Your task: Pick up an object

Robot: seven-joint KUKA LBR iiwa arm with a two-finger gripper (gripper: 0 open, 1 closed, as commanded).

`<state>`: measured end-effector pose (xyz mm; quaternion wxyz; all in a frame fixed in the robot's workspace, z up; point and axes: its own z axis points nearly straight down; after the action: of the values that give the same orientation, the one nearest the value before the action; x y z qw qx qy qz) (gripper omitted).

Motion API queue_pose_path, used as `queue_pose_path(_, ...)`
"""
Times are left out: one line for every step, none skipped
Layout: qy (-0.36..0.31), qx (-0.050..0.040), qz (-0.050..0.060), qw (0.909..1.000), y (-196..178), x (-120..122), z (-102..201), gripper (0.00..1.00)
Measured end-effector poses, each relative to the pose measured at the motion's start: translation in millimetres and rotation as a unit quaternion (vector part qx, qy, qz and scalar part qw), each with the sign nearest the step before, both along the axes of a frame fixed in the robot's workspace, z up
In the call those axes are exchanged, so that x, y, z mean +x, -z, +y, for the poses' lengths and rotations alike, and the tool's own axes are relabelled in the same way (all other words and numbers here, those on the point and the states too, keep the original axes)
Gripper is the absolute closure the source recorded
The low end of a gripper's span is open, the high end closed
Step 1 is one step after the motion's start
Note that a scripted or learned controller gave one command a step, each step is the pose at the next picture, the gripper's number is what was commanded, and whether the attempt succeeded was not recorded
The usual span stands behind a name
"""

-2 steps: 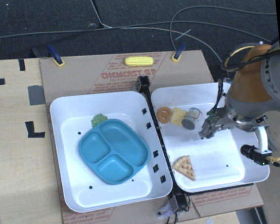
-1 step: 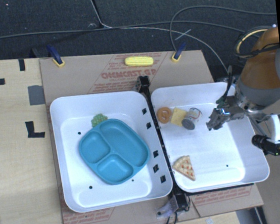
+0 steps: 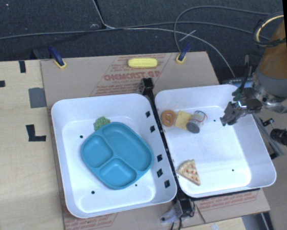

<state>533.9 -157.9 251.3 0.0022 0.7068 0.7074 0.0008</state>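
Observation:
The right bin [image 3: 252, 174] holds a brown donut [image 3: 168, 117], a yellow cheese block [image 3: 182, 118], a small metal can [image 3: 196, 121] lying on its side, and a pizza slice [image 3: 189, 172] near its front left corner. My gripper [image 3: 230, 116] hangs over the right side of this bin, to the right of the can and apart from it. Nothing shows between its dark fingers. In the left bin [image 3: 67, 161] lies a blue divided plate [image 3: 117, 154] with a green broccoli piece [image 3: 101, 123] at its far edge.
A yellow banana-like toy [image 3: 142, 62] lies on the cardboard behind the bins. Two blue-and-yellow clamps [image 3: 57, 58] [image 3: 183, 53] pin the cardboard's far edge. Cables run across the dark floor at the back. A black divider [image 3: 158, 131] separates the bins.

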Motion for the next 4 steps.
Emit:
queue_pose_path(0.000,0.0008,0.002,1.0000,-14.1,0.5,0.1,1.00)
queue_pose_path(-0.002,0.0015,0.003,1.0000,2.5,-3.1,48.3,1.00)
queue_pose_path(-0.002,0.0016,0.003,1.0000,16.8,-7.4,97.6,1.00)
queue_pose_path(-0.003,0.0016,0.003,1.0000,13.3,2.0,148.2,1.00)
